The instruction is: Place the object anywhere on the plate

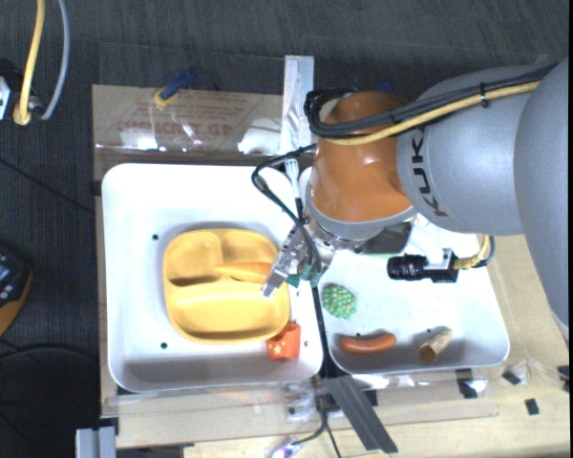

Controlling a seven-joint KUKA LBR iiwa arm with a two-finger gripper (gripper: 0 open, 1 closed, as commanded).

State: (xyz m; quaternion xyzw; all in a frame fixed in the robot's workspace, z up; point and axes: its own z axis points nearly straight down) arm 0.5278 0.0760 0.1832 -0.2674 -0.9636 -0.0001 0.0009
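A yellow divided plate [220, 294] lies in the left bin [134, 256]. An orange-yellow elongated piece [241, 272] rests across the plate's middle ridge, its right end reaching up to the gripper's tip. My gripper [283, 271] hangs over the plate's right rim, under the orange wrist band [358, 165]. The arm's bulk hides the gripper's upper part. An orange block [283, 342] sits on the bin floor just off the plate's lower right corner.
In the right bin [487, 322] lie a green bumpy ball [339, 300], a red sausage [366, 342] and a tan cork-like piece [434, 343]. The wall between the bins runs just right of the gripper. A black cable [277, 189] loops beside the wrist.
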